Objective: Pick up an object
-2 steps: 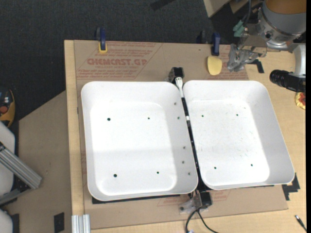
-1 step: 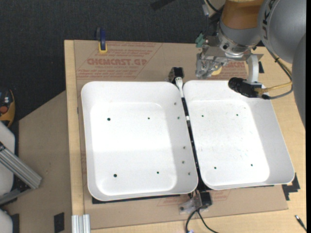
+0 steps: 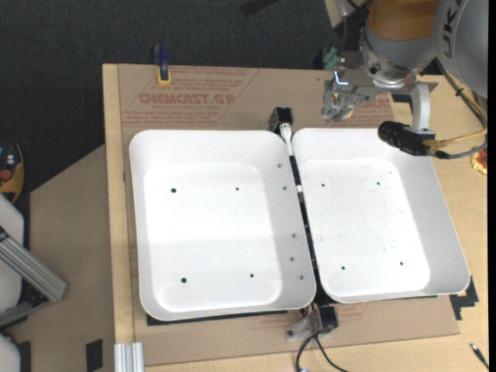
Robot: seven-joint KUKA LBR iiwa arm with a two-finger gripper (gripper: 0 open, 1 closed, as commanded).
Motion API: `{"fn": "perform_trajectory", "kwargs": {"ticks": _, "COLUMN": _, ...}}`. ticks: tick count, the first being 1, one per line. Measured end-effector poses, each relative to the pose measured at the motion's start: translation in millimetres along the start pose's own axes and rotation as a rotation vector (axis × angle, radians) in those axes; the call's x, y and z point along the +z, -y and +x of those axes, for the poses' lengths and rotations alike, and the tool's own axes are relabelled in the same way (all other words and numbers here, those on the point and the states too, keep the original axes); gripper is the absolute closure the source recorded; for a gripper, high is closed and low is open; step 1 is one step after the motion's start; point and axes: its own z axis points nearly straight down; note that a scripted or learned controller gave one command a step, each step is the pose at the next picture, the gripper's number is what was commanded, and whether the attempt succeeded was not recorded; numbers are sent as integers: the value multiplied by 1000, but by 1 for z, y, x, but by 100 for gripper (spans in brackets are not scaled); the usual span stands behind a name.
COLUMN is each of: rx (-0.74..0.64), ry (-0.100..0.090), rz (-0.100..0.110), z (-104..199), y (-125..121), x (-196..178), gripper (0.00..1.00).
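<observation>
My gripper hangs above the bench just beyond the far edge of the right bin, near that bin's far left corner. It points down, under the grey wrist with the orange band. The left bin lies beside the right one, and both show plain white floors with small dark dots. I make out no object at the gripper's tip.
A black clip sits at the far end of the seam between the bins and another clip at the near end. A blue clamp holds the brown board. A black cylinder sticks out beside the wrist over the right bin's far rim.
</observation>
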Motion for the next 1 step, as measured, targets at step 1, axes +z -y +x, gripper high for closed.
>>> {"fn": "perform_trajectory", "kwargs": {"ticks": 1, "rx": -11, "ry": -5, "rz": 10, "z": 119, "y": 17, "x": 37, "gripper": 100}}
